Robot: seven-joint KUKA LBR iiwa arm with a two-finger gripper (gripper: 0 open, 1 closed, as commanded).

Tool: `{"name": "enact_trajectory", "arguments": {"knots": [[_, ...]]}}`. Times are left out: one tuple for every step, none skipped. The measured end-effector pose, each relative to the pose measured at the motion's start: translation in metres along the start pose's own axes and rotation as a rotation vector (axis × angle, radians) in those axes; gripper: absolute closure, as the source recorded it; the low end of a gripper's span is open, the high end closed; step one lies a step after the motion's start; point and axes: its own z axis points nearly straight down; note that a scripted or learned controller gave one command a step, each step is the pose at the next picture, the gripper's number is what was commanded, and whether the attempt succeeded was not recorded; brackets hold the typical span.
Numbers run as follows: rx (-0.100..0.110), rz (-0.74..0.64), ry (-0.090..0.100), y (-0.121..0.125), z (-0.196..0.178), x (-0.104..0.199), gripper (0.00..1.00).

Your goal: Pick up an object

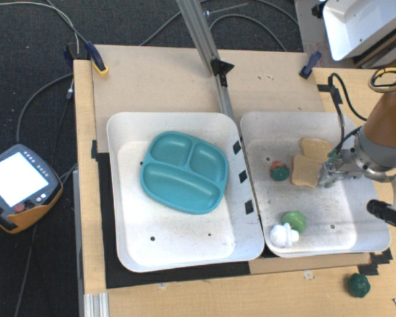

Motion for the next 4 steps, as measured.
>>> {"name": "enact_trajectory", "arguments": {"knots": [[0.007,-0.001,-0.002,0.012,-0.055,-0.004,1.0],[0.007,-0.001,-0.001,0.011,-0.109,0.006,1.0],[0.011,0.0,0.0,0.012,-0.116,0.006,1.0],[0.015,-0.003,0.003,0.005,-0.121,0.05,1.0]]}}
